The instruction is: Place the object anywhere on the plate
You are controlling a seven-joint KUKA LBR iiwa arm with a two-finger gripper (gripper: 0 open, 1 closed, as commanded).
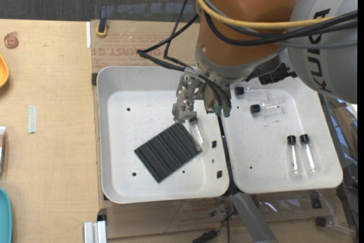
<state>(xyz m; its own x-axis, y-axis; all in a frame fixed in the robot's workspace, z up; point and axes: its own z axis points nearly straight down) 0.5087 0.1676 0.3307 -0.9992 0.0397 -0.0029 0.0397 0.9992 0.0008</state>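
Camera view, items listed from the near edge back. Left bin (pixel 108 139), white and shallow, with the right bin (pixel 324 173) touching it along their shared wall.

In the right bin, nearest, two clear vials (pixel 300 153) with black caps lie side by side, caps pointing away.

In the left bin, a dark ribbed plate (pixel 168 152) lies flat at a slant near the middle of the floor; two small black bits (pixel 216 159) lie apart from it towards the bin's right wall.

The task's object, a clear vial (pixel 197 132), shows at the plate's far right corner, its lower end over or touching the plate's edge; I cannot tell whether it rests there or hangs.

My gripper (pixel 185 106) stands directly above the vial's upper end, tilted slightly; whether it is spread, pressed together or pinching the vial I cannot tell.

Farther back in the right bin, another clear vial (pixel 267 108) lies on its side, black cap to the left; a loose black cap (pixel 240 90) sits just beyond it.

My orange band (pixel 247 3) and grey arm (pixel 333 25) overhang both bins' far walls, with black and yellow cables looped around them.

Behind the bins, a sheet of brown cardboard (pixel 136 42); to the left, a pale wooden tabletop (pixel 51 168).
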